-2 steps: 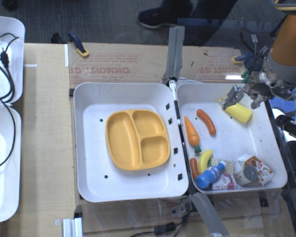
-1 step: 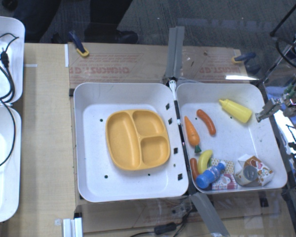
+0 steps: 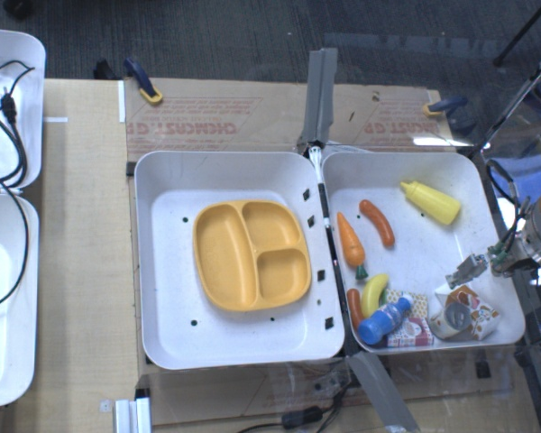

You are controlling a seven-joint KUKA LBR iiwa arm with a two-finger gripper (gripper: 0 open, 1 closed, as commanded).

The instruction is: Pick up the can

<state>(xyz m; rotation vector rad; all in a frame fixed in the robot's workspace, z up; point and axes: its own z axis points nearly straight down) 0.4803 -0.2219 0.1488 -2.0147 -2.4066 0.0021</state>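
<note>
From above, the can [image 3: 461, 314] lay on its side in the near right corner of the right bin [image 3: 392, 165], close beside a blue bottle [image 3: 382, 320] and a banana [image 3: 373, 292]. The gripper [image 3: 473, 267] hung just above the can at the bin's right edge; whether it was open or closed could not be told. A yellow divided plate [image 3: 252, 253] sat in the left bin [image 3: 162, 269].

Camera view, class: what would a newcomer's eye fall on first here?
The yellow divided plate lies alone in the middle of the left bin. The right bin holds a scatter: mustard bottle, sausage, carrot, banana, and a can near the gripper.
</note>
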